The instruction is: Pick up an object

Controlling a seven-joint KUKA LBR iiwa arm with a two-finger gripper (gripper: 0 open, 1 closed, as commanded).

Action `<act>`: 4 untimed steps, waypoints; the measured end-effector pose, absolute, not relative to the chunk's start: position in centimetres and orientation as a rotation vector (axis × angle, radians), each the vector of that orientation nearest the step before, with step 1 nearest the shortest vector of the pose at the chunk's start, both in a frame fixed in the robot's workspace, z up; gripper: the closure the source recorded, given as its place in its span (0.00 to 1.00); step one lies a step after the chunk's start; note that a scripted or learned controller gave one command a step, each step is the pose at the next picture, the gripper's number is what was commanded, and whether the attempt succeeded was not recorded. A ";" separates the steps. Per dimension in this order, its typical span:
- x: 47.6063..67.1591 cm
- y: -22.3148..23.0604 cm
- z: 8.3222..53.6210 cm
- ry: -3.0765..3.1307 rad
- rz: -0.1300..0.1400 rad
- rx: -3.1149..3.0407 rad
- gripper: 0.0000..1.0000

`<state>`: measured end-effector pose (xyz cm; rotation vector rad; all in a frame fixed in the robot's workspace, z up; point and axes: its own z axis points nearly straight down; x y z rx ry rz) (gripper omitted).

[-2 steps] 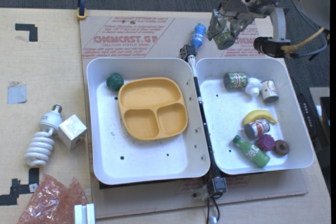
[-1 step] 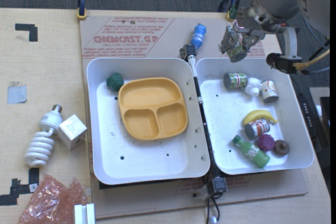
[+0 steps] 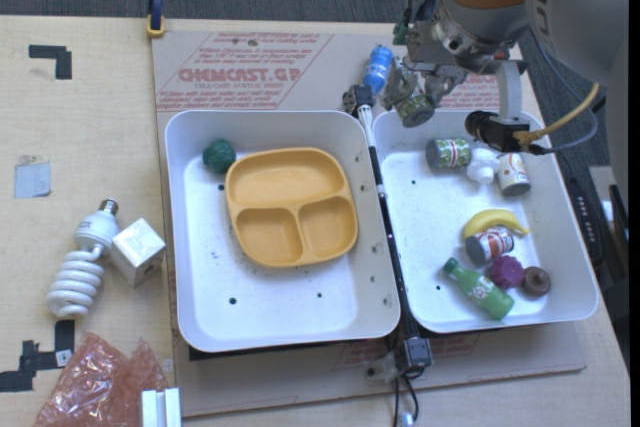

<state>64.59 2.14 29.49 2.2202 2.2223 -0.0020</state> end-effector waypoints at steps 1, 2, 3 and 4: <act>65.9 7.1 29.8 2.222 -0.001 2.219 1.00; 65.9 2.6 30.6 2.219 -0.001 2.222 1.00; 65.9 0.2 28.6 2.219 -0.003 2.223 1.00; 65.9 -3.9 28.9 2.219 -0.001 2.222 1.00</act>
